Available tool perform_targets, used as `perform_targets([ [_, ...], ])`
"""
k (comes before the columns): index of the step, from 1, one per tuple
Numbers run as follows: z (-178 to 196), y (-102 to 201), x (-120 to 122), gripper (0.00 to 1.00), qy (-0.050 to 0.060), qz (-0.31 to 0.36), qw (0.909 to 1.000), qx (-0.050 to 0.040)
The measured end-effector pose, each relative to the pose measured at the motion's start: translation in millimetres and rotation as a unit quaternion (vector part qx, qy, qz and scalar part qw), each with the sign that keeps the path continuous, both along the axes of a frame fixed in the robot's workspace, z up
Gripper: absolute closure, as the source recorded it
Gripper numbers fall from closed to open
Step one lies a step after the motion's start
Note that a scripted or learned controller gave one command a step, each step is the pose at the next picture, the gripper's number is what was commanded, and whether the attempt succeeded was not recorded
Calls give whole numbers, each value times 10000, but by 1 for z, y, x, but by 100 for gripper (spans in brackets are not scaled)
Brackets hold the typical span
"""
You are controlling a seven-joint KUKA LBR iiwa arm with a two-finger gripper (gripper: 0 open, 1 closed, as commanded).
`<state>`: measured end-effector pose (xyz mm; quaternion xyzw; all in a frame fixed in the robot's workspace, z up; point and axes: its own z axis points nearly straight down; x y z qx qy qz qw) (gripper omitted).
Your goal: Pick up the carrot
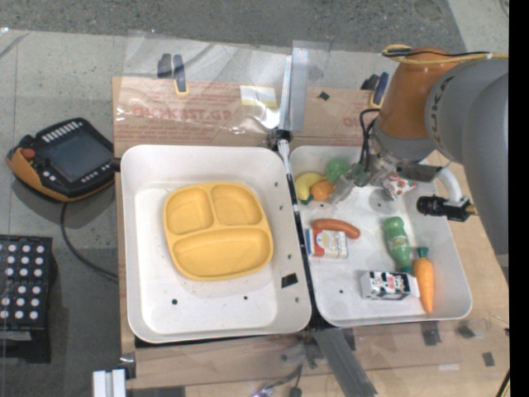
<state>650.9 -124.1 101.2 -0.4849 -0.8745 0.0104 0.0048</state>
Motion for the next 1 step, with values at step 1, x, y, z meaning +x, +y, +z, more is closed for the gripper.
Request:
perform_targets([
  [1, 91, 94, 9, 100, -102, -1250, 9921, 49],
])
